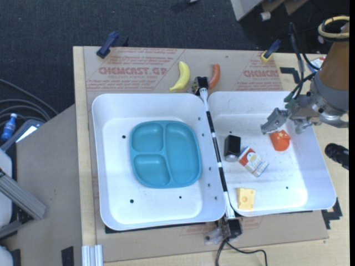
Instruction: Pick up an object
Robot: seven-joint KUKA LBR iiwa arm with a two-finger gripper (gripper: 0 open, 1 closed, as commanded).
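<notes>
Red "CHEMCAST" lettering repeats across the brown board [138, 68] under the bins, upper centre of frame; smaller print is illegible.

Arm [335, 76] cut off at right edge; orange object [281, 141] partly hidden

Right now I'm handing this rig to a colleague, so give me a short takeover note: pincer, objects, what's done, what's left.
Pincer: open, hanging over the right bin, holding nothing.
Right bin: orange piece just below the pincer, black block by the divider, red-and-white carton mid-bin, yellow cheese wedge near the front edge.
Left bin: a blue divided plate.
On the board behind the bins: a banana and an orange sausage-like item.
Done: nothing lifted yet.
Left: close on an object and raise it; the orange piece looks nearest.
</notes>
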